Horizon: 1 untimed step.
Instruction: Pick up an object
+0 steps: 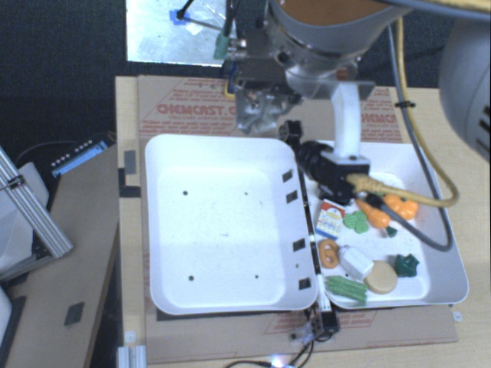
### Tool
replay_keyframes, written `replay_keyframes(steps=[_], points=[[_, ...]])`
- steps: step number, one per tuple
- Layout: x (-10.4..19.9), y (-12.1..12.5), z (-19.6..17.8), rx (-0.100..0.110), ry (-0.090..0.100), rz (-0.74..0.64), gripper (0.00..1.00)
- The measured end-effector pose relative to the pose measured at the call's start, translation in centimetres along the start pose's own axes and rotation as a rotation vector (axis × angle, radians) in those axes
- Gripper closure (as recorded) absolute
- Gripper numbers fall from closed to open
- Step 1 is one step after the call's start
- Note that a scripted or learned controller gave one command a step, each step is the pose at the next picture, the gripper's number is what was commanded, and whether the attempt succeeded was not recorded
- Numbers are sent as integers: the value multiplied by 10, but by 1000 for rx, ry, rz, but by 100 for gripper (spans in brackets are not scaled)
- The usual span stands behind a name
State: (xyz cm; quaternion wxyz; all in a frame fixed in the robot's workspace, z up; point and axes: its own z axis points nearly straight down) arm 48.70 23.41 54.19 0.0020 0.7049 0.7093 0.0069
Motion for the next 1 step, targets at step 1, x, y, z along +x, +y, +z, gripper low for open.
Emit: replay_keyframes(steps=[1], points=[[-2,-5,217,27,-14,5,100]])
